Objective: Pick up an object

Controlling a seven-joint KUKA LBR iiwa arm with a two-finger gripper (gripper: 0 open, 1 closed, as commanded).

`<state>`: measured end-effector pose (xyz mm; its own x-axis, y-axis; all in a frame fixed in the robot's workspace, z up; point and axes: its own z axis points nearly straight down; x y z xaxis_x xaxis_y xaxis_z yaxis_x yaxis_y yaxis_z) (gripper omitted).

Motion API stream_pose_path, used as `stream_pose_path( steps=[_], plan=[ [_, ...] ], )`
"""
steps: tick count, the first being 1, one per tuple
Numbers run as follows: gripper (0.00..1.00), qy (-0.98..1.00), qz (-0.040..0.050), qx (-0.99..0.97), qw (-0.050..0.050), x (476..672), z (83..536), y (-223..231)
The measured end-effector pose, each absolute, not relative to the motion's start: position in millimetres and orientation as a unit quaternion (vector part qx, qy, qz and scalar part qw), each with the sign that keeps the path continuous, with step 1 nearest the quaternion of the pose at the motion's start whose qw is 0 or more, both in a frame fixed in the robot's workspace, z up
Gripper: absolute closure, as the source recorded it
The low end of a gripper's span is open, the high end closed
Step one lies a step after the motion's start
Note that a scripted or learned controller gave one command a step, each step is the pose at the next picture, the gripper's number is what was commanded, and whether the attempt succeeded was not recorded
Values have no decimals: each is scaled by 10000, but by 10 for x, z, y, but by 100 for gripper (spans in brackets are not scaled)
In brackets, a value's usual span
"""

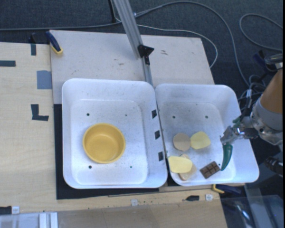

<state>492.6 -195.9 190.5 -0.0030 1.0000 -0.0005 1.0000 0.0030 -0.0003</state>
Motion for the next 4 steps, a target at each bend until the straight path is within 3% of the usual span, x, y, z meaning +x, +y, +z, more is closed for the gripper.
stream_pose_path(
  steps=[1, 4],
  plan=[
    [100, 7079, -8, 7063, -7, 4935, 2155, -1954],
    [100, 7089, -15, 7053, -14, 5459, 2123, -374]
  ],
)
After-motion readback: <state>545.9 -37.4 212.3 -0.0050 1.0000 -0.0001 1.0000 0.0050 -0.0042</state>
